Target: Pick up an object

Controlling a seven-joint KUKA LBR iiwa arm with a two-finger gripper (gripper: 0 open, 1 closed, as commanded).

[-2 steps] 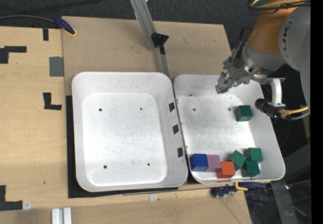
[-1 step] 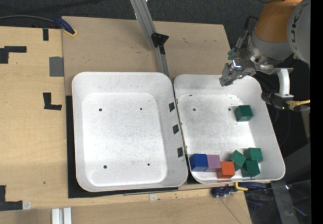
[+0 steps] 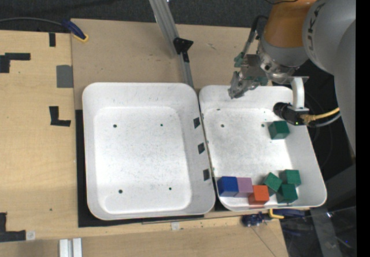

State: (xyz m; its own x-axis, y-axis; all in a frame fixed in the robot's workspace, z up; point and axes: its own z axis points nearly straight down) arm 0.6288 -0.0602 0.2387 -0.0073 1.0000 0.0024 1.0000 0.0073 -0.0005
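A tan wooden bench (image 3: 34, 151) carries 2 shallow white bins with speckled floors and rounded rims. The left bin (image 3: 141, 151) offers wide open floor. The right bin (image 3: 260, 128) keeps 1 green cube (image 3: 278, 129) alone near its right wall, with 6 more blocks (image 3: 260, 187) crowded along the near rim. The gripper (image 3: 238, 89) hangs over that bin's far-left rim, carrying nothing; its grip state cannot be made out.
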